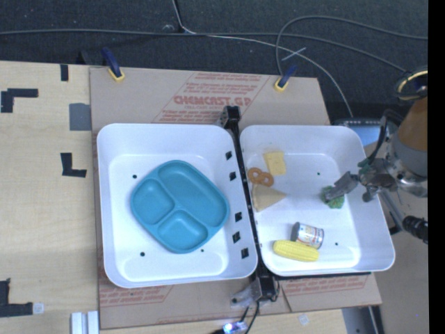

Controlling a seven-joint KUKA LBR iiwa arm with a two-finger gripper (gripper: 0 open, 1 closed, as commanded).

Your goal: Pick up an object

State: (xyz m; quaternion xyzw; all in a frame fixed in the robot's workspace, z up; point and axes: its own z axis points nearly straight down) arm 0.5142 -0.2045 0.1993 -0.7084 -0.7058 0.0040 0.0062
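My gripper (354,190) hangs over the right side of the right bin (368,252), and it looks open. One grey finger (341,184) points left, and a small green object (336,201) lies just under its tip, not between the fingers. Also in this bin are a yellow block (275,163), a brown pretzel (261,177), a pale cheese wedge (268,198), a small tin can (308,235) and a yellow corn cob (296,251).
The left bin (115,256) holds a blue divided plate (179,204). A black divider (241,200) runs between the bins. Cables (313,54) trail across the dark floor at the back. Two clamps (113,67) hold the cardboard base.
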